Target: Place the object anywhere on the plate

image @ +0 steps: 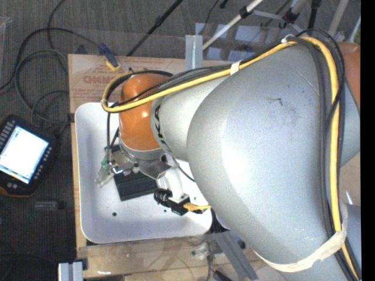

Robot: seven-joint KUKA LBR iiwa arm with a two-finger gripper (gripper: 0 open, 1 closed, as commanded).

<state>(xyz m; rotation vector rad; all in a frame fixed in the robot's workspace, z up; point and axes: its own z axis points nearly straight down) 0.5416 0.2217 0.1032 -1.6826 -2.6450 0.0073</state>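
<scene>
While the grey arm covers most of the white bin, its orange band sits over the bin's centre. End effector hangs below the band, above the bin floor; finger state: cannot tell. Dark block lies just beside it. Plate and task object: hidden or indistinguishable.

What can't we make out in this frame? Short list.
- Gripper fingers: hidden in the camera view under the arm's orange band and wrist, so their state is unknown.
- Plate and object: not identifiable; the grey arm covers most of the white bin and all of the right side.
- Small greenish item by the wrist: too small to name.
</scene>
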